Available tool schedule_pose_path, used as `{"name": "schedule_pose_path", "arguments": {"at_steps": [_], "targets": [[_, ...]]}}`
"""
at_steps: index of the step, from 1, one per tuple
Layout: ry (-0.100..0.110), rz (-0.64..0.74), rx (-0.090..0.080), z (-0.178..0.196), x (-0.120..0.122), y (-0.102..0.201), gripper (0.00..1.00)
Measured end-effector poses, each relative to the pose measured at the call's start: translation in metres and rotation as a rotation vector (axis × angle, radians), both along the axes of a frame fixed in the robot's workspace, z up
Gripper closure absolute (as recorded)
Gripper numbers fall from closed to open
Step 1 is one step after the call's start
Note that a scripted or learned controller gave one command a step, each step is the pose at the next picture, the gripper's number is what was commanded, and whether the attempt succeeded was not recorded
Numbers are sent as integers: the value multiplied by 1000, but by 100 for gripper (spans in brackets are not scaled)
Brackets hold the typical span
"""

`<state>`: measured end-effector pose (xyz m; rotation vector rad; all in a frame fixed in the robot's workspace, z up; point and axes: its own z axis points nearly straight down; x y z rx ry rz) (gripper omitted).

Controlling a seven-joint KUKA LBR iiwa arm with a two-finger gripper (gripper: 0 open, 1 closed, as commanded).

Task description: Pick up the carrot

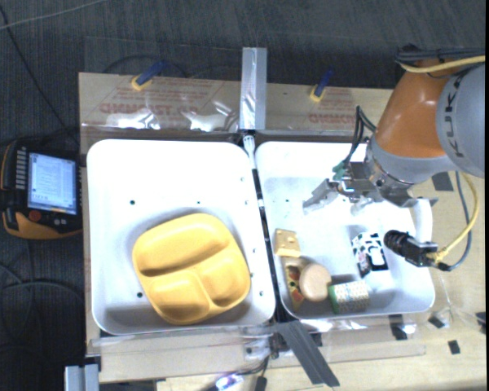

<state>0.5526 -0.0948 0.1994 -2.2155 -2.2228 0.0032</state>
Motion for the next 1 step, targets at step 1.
{"name": "schedule_pose_path", "arguments": {"at_steps": [1], "targets": [[0, -245, -3, -11, 39, -86, 0]]}}
